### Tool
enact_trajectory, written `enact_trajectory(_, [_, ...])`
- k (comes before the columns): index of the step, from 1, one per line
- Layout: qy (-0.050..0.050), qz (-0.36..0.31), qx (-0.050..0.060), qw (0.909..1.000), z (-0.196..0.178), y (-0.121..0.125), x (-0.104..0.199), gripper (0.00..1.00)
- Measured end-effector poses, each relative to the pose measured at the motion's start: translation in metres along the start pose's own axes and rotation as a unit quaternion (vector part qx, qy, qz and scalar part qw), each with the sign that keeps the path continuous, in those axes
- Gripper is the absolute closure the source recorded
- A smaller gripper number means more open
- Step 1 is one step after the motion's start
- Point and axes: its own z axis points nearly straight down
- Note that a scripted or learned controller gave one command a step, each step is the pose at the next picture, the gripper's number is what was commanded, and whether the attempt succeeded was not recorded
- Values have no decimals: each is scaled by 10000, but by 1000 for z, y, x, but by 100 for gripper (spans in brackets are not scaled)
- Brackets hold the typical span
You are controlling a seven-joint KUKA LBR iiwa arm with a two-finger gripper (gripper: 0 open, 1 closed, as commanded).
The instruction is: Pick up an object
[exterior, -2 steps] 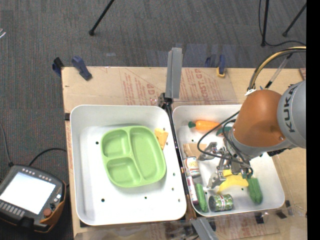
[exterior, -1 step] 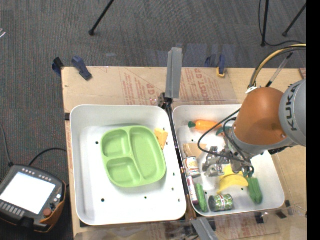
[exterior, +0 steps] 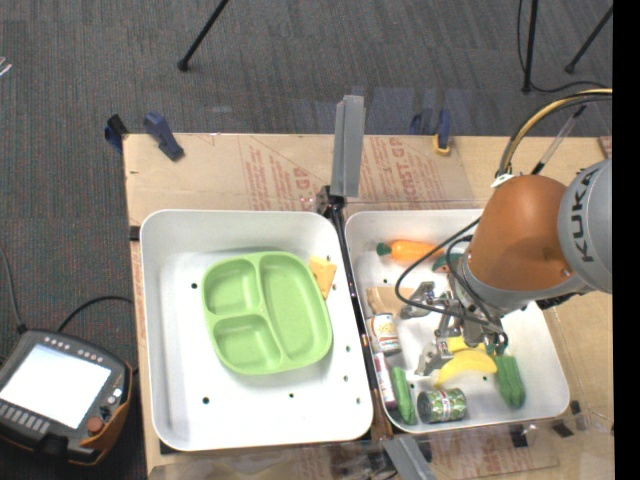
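Two shallow white bins side by side on a cardboard-covered tabletop (exterior: 250, 163). In the left bin (exterior: 170, 238), a green divided plate (exterior: 268, 311) near the middle, with a small yellow-orange wedge (exterior: 322, 273) just beside its upper right corner, close to the bin wall. In the right bin (exterior: 545, 353), clutter: an orange carrot (exterior: 412, 251) toward the back, a green-labelled can (exterior: 441, 405) lying on its side at the front, a yellow banana (exterior: 467, 365) just behind the can, a green pickle-like piece (exterior: 511, 380) to the banana's right and another (exterior: 402, 394) to the can's left, plus a small white and red packet (exterior: 384, 333) along the left wall. Grey arm with its orange band (exterior: 520, 233) reaching in from the right, hand (exterior: 452, 346) lowered into the right bin directly over the banana. Metal fingers apparently either side of the banana's upper edge, though too cluttered to tell whether clenched or released.
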Motion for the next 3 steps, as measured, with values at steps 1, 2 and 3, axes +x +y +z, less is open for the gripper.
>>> enact_trajectory(1, [-6,-27,-2,10000,-9,1,-1,100])
enact_trajectory(2, [-2,-32,-4,10000,-9,2,0,0])
enact_trajectory(3, [-33,44,13,10000,8,-27,22,0])
